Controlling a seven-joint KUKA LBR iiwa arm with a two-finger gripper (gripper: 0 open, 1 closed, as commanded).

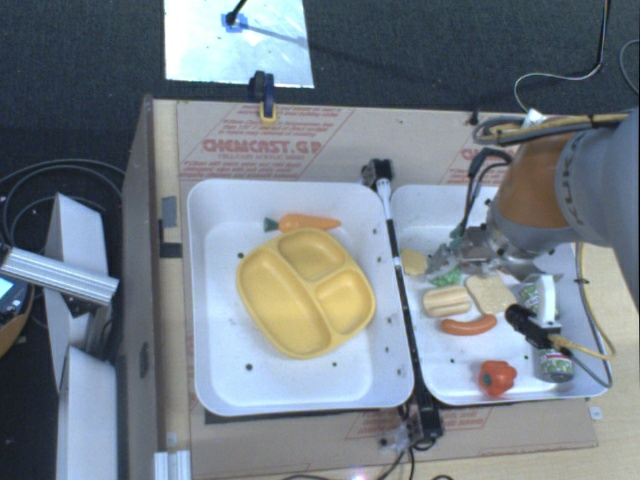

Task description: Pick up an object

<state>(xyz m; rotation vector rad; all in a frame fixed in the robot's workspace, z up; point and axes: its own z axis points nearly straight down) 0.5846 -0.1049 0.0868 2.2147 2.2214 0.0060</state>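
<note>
ok, gripper [462, 251] low in the right bin [437, 380], over the bread roll [446, 301], toast slice [489, 293] and sausage [468, 325]. can't tell its state or any hold.

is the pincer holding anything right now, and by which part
Cannot be told. The pincer is low in the right bin beside the bread roll, but nothing shows gripped in it.

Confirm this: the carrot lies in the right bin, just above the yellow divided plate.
Not quite. The camera view shows the carrot in the left bin, not the right one. It does lie just above the yellow divided plate.
</note>
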